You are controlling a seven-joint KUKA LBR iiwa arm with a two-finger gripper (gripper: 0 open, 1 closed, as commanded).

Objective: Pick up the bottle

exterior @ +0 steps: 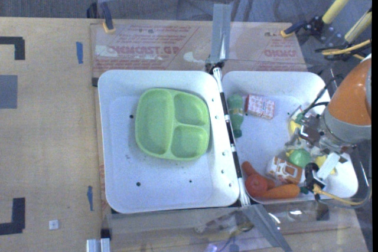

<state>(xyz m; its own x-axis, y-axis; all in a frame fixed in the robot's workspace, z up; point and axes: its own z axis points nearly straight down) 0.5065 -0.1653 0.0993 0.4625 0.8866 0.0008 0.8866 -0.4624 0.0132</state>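
Your green bottle (pixel 236 114) lies in the right bin (pixel 269 81), against its left wall, just left of the small pink carton (pixel 260 106). Well off to the bottle's lower right, the claw (pixel 307 147) hangs over a clutter of toys; you cannot tell its state. Left of the bottle, the left bin (pixel 118 186) holds a green divided plate (pixel 172 124).

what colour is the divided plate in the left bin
Light green all over: the moulded plastic compartment plate in the left white bin, clearest in the camera view.
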